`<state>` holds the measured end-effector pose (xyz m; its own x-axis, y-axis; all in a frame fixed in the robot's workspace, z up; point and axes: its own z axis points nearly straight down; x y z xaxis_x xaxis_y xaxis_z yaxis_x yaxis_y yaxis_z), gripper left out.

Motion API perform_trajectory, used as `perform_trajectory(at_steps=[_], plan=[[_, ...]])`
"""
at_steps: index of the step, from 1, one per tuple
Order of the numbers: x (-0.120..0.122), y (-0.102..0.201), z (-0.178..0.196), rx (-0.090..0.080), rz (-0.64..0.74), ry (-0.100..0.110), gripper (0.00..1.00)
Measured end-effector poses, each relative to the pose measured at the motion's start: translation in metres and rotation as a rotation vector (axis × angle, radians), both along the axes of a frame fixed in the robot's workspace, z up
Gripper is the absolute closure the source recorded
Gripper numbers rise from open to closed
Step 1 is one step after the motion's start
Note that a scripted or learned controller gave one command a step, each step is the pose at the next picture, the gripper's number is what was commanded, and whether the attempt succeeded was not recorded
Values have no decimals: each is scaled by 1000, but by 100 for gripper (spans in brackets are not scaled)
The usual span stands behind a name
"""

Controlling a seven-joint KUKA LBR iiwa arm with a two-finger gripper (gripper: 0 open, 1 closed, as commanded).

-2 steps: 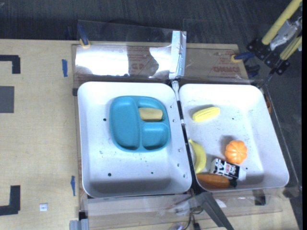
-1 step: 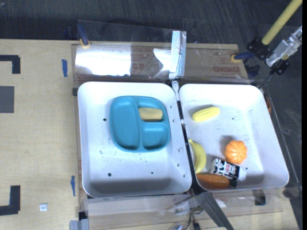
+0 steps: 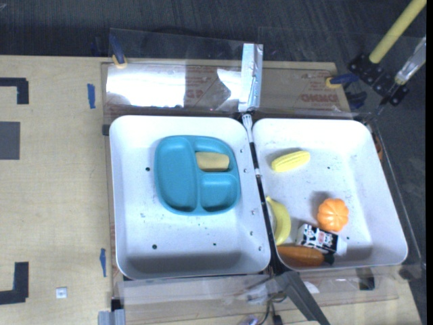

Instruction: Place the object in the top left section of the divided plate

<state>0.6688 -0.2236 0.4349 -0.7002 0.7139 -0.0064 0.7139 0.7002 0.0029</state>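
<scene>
Faint reddish print is showing on the clear panel (image 3: pixel 270 87) at the frame's top, too blurred to read. The black-and-white carton (image 3: pixel 323 239) at lower right is bearing an illegible pattern.

My station: robotics lab. Plywood worktop (image 3: pixel 54 202) with blue tape marks (image 3: pixel 90 95), black corner markers (image 3: pixel 19 90). Two white bins (image 3: pixel 135 249) clamped side by side, clear acrylic guard (image 3: pixel 176 66) behind, toy food (image 3: pixel 290 160) as test props.

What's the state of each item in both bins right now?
Blue plate: flat in the left bin.
Yellow block: lying in the plate's upper right section.
Corn: loose in the right bin.
Orange pumpkin: upright, right bin.
Banana: against the right bin's left wall.
</scene>
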Motion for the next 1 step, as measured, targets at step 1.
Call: perform_trajectory(at_steps=[1], plan=[[-10, 0, -1, 2, 366, 6, 0]])
